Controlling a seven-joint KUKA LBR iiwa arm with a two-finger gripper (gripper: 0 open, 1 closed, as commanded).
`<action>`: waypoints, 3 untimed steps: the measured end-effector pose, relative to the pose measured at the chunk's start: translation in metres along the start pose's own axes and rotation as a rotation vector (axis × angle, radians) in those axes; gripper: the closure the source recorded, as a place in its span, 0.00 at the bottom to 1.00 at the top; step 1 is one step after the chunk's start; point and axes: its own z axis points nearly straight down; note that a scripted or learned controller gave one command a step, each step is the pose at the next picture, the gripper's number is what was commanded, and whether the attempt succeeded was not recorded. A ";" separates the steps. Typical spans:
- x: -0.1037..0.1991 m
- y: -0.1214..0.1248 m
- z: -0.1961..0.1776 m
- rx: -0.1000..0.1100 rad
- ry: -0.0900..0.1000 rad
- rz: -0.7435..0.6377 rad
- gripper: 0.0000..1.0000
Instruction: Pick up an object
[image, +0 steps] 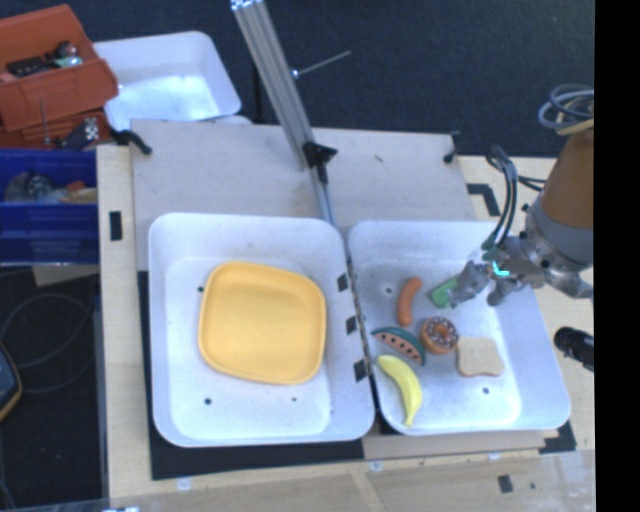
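Arm's over the right bin, going after the green thing, I think

The gripper (478, 283) hangs low at the far right of the right bin (530, 400), right against a small green object (444, 294), so I'd call this the reach-and-grasp step. Honestly can't tell how wide it's open or whether it has hold of anything; it's blurry and dark there. Next move probably needs it to close squarely on the green object and lift straight up. Nearby lie a sausage (408, 299), a doughnut (438, 335), a watermelon slice (399, 345), a banana (402, 386) and a bread slice (480, 357). The left bin (175, 300) holds a yellow plate (262, 322). The arm is cut off at the right, and the green object is partly hidden.
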 end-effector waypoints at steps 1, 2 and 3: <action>0.000 0.000 0.000 0.000 0.000 0.000 0.00; -0.005 -0.009 0.048 0.003 0.000 0.001 0.00; 0.002 -0.016 0.105 0.004 0.000 0.000 0.00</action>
